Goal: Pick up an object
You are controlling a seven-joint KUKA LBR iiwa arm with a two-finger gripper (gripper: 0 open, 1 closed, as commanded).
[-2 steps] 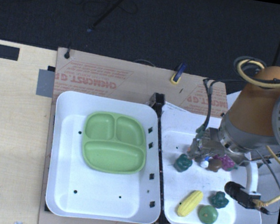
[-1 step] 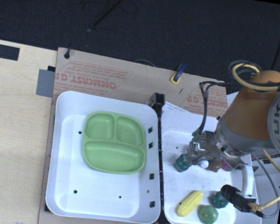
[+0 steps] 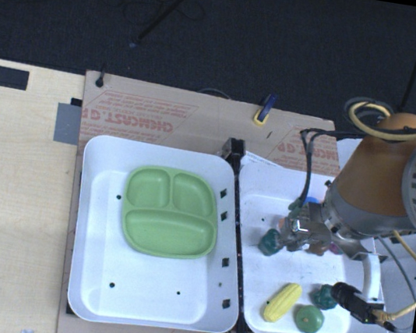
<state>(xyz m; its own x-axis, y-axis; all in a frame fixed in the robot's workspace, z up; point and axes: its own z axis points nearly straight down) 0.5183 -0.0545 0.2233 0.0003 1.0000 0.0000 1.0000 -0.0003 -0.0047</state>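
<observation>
White bins, two: left bin (image 3: 86, 260) at centre frame, bearing a green divided plate (image 3: 169, 212); right bin (image 3: 251, 288) at lower right. Arm (image 3: 383, 179), grey and orange, over the right bin. Gripper (image 3: 297, 234) low, beside a dark green object (image 3: 269, 242), perhaps touching; its grip I cannot tell. Yellow corn (image 3: 282, 301) and green ball (image 3: 309, 319) near the bottom rim. Step: reaching to grasp. Next: a firm close, then lift.
</observation>
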